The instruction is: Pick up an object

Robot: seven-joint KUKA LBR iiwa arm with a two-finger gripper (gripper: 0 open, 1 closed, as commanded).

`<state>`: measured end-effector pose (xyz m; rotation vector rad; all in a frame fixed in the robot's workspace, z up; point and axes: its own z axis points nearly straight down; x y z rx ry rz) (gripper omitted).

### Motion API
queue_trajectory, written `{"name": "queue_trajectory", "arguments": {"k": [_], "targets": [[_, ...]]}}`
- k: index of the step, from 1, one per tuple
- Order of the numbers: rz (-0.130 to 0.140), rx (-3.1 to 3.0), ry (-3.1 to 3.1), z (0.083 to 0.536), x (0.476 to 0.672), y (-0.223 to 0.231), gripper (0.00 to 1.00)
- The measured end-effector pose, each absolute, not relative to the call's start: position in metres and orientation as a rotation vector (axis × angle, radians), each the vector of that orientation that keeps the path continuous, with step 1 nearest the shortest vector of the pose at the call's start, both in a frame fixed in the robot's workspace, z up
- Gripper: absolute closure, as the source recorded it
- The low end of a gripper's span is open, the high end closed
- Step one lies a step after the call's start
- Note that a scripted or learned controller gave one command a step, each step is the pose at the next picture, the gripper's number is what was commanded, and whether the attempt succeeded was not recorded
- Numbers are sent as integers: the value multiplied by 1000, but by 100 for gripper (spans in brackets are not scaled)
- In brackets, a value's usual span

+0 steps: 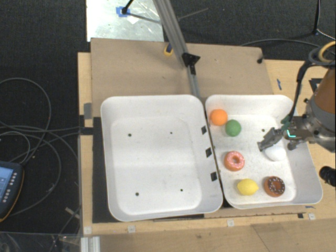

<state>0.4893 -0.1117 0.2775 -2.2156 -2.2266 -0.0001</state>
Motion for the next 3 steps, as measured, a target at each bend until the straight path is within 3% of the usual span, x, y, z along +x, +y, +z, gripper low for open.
{"name": "queue_trajectory", "arguments": {"k": [1, 3], "targets": [[-3, -2220, -2225, 279, 490, -112, 0], [4, -2219, -2218, 168, 482, -124, 0]]}}
